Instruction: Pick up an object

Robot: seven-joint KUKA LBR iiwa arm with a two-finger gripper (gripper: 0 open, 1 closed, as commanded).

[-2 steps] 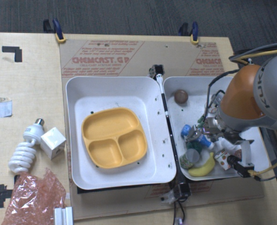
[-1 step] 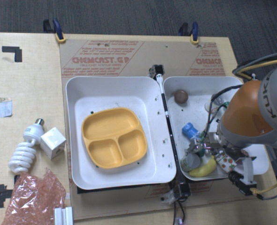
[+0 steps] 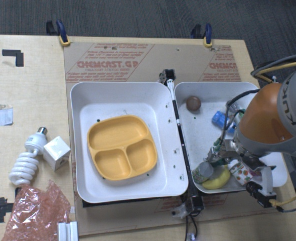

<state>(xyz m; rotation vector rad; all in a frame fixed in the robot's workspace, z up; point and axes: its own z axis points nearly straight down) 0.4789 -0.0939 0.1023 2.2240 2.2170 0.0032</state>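
Glossy white bin (image 3: 188, 134): curved yellow banana (image 3: 216, 179); pincer (image 3: 211, 160) grip can't tell.

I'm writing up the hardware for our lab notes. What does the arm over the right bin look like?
The arm is a rounded grey body with a broad orange band, and part of a dark printed letter shows on the grey shell at the right edge. Black and yellowish cables loop over its top, and thin coloured wires run down toward the gripper, a dark metal assembly. A black block with a cable sticks out near the lower right.
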